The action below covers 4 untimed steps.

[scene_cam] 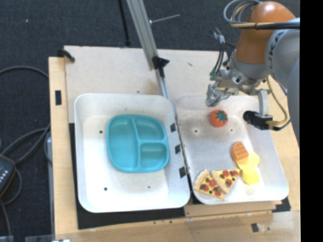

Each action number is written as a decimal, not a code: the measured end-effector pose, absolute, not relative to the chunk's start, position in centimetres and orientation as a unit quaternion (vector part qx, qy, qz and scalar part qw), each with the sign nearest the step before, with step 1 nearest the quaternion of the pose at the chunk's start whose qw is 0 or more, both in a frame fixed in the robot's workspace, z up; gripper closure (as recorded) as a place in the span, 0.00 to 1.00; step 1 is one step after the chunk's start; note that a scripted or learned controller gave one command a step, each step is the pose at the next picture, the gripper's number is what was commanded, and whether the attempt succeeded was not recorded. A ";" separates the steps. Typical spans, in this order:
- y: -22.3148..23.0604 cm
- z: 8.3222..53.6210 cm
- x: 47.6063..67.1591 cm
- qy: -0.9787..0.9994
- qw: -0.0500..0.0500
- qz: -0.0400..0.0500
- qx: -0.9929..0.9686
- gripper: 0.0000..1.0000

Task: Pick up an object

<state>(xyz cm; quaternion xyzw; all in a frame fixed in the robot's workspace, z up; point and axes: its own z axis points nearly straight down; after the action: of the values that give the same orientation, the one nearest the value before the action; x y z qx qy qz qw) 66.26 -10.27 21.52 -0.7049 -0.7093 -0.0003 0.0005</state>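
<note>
Hovering beside tomato (pixel 219 118) — end effector (pixel 214 98), nothing gripped.

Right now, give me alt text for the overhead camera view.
The arm's end effector hovers just above a toy tomato in the right bin, which also holds pizza slices. The left bin holds a blue divided plate.

A grey arm (pixel 285 47) with a glossy orange band above the wrist; looped grey cables beside it, thin wires above the small metallic end effector (pixel 214 97).
</note>
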 end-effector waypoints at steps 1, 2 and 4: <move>-5.4 21.5 64.8 -0.709 0.001 0.000 -0.705 1.00; -0.5 21.1 64.3 -0.709 0.001 0.000 -0.705 1.00; 8.4 23.2 62.7 -0.710 0.000 -0.001 -0.705 1.00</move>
<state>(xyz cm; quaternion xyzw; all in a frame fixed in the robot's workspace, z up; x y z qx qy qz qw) 62.65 8.44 23.22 -0.7047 -0.7095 -0.0015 0.0000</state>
